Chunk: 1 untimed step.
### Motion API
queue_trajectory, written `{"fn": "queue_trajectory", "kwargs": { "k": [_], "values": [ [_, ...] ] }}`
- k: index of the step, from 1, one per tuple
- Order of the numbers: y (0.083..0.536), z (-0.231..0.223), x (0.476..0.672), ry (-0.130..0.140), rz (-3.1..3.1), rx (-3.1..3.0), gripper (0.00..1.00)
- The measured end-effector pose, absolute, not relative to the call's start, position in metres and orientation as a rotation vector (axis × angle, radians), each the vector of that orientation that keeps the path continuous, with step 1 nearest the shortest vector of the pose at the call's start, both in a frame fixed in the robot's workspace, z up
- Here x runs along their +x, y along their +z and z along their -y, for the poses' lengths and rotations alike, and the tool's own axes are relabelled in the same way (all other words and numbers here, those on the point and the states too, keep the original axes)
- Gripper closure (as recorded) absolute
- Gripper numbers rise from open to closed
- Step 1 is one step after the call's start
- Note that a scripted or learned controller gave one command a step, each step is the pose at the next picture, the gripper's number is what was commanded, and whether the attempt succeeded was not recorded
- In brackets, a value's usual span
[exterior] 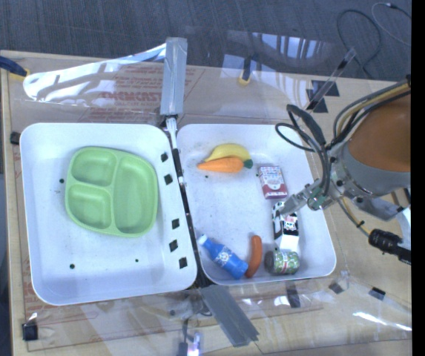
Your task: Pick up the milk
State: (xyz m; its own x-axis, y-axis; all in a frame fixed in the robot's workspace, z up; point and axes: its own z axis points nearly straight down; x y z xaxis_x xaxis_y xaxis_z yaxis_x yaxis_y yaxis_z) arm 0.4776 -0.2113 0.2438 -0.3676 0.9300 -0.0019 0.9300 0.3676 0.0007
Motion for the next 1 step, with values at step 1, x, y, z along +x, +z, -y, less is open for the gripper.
{"fn": "queue_trajectory", "kwargs": {
  "k": [1],
  "values": [
    [0.1398, 0.2094, 0.4766, -0.002, -2.621, 1.739, 0.00]
  ]
}}
